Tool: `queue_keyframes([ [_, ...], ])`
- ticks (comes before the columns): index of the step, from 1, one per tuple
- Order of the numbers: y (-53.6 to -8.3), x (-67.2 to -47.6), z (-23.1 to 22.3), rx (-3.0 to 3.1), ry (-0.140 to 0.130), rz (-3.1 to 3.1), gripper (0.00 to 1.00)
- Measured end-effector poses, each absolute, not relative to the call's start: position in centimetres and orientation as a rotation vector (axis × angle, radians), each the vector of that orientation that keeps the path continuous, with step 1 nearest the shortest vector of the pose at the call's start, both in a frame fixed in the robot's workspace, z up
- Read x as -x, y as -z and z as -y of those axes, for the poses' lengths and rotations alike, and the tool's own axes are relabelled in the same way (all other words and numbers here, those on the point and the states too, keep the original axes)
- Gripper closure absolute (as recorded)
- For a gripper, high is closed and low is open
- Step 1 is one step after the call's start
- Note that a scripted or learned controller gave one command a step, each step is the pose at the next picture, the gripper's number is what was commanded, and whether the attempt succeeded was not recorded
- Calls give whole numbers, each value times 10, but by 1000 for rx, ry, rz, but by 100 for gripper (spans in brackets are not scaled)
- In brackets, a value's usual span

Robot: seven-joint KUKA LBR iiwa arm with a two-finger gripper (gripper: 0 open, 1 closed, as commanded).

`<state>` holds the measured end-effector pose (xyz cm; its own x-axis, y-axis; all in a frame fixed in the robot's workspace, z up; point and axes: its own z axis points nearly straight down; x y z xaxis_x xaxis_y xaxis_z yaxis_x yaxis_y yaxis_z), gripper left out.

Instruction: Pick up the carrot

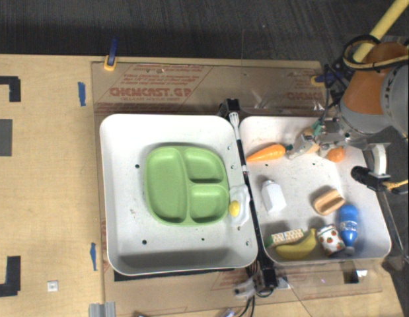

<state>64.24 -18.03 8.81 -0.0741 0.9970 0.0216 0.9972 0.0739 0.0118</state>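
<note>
Dark grey carpet runs along the far side of the scene, and nearer lies a pale wooden bench (45, 197) with black corner marks and short strips of blue tape. Two shallow white bins sit side by side on it.

The left white bin (125, 243) holds a light green plastic plate (187, 184) divided into three compartments, and a small yellow object (234, 209) rests just beside the plate's right rim.

The right white bin (376, 243) carries the rest. The orange carrot with a green stem end (266, 153) lies on its side in the far left part of this bin, close to the wall shared with the other bin, its pointed tip toward the left. Right of its stem end hangs the robot's hand (318, 139), low over the far part of the bin, near the carrot but not around it; whether its fingers are apart or together cannot be told from this angle. A small orange round object (335, 154) sits just right of the hand.

Nearer in the same bin are a small white bottle (273, 196), a tan bread-like roll (327, 201), a blue rounded object (348, 222), a white ball with red spots (330, 239), a yellow banana (297, 246) and a small tan patterned block (287, 236) touching the banana.
</note>
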Motion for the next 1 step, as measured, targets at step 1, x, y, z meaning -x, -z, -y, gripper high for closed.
queue_keyframes([
  [1,-102,-644,185,2139,23,2317,100],
])
